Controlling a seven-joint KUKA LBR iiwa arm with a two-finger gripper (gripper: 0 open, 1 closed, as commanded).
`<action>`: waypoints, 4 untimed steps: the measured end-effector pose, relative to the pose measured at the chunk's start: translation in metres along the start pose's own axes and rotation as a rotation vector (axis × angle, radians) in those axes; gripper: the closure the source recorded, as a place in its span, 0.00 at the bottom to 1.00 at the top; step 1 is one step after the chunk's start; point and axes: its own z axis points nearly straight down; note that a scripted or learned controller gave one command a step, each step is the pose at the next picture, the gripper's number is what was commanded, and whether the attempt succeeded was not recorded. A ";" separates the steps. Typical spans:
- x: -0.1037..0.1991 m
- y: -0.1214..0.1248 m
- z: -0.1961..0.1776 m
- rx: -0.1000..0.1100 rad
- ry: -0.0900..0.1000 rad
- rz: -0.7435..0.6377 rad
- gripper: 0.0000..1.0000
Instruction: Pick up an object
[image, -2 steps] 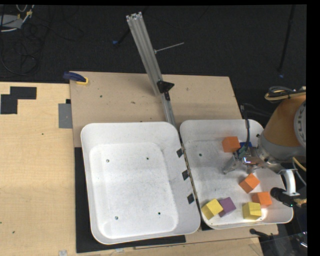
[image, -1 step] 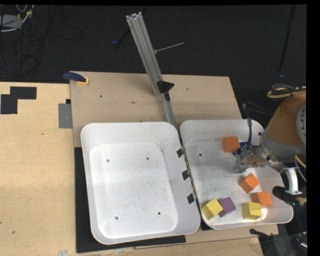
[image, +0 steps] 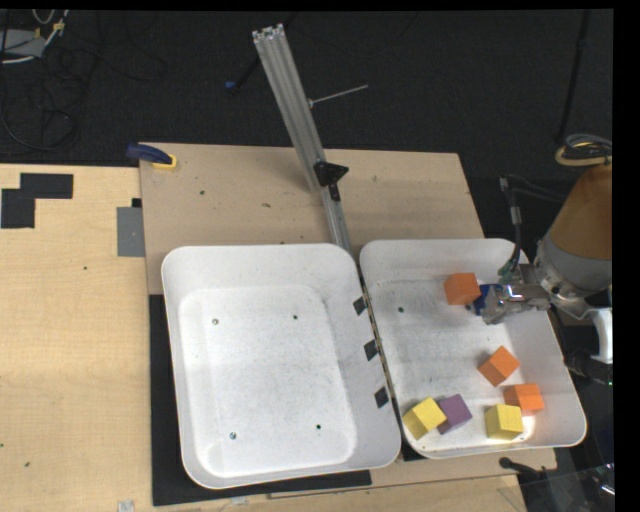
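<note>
A: Six blocks are counted in the right bin (image: 470, 250): three orange, two yellow, one purple. All are small foam-like cubes with matte faces.

B: Where are they placed?

A: One orange block (image: 461, 289) is seen near the bin's far edge, just left of the gripper (image: 497, 303). A second orange block (image: 498, 365) is set toward the right edge, apart from the rest. The third orange block (image: 525, 398) is found at the near right corner, touching a yellow block (image: 504, 421). The other yellow block (image: 425, 415) and the purple block (image: 454, 410) are pressed together at the near edge.

B: And the claw?

A: It is lowered into the bin beside the first orange block. Something blue is glimpsed at it. How far it is spread cannot be told, nor can anything be seen clamped in it.

B: What else is noted?

A: The left bin (image: 190, 270) is set alongside, with black clips (image: 369, 349) along the seam between them. A metal rail (image: 296, 110) is slanted above the far edge.
</note>
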 end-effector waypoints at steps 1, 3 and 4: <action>0.004 0.001 -0.043 0.001 0.000 -0.001 1.00; 0.058 0.005 -0.052 0.006 0.004 -0.003 1.00; 0.108 -0.003 -0.044 0.008 0.004 -0.002 1.00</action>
